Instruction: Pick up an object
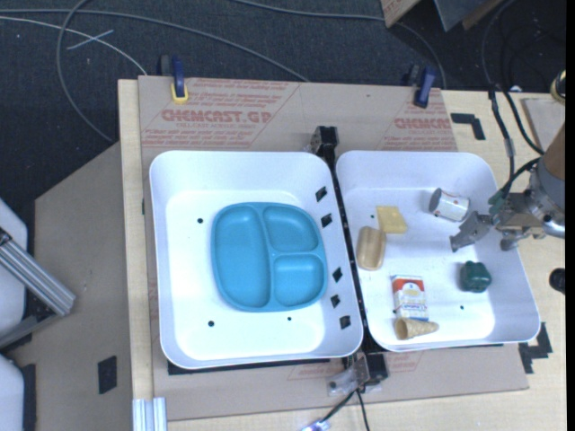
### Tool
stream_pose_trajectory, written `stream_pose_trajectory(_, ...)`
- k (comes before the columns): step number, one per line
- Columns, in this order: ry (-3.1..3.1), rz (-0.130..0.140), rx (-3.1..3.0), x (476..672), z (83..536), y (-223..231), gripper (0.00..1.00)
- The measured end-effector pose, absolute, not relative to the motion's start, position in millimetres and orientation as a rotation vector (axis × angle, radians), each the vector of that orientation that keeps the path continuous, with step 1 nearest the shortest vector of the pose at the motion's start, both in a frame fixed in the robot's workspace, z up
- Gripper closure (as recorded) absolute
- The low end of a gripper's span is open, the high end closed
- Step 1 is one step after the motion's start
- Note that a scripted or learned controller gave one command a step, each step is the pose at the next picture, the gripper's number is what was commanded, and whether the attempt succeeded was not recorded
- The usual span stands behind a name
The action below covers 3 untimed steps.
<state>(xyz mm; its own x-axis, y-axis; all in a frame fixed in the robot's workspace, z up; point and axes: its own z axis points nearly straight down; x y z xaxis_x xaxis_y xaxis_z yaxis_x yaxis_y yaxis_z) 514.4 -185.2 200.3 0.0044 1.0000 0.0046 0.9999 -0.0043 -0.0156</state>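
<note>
Green object (474,277) lies just below the gripper (490,229) — apart from it — fingers spread, holding nothing.

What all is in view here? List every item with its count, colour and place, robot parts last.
left bin: 1, white, left half of the bench
right bin: 1, white, right half of the bench
divided plate: 1, blue, centre of the left bin
yellow block: 1, pale yellow, upper middle of the right bin
bread-like piece: 1, tan, left side of the right bin
small carton: 1, white and red, lower middle of the right bin
cone-shaped piece: 1, tan, below the carton
green object: 1, dark green, right side of the right bin
small cylinder: 1, grey-white, upper right of the right bin
clamps: 2, blue, far edge of the board
gripper: 1, grey, over the right bin's right side
</note>
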Motion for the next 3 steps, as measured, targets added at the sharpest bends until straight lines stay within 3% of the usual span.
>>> stream_pose_trajectory(1, -2.221, 0.000, -2.220, 517.6, 208.2, -184.4, 0.00)
stream_pose_trajectory(3, -2.219, 0.001, -2.219, 524.8, 121.4, -173.2, 0.00)
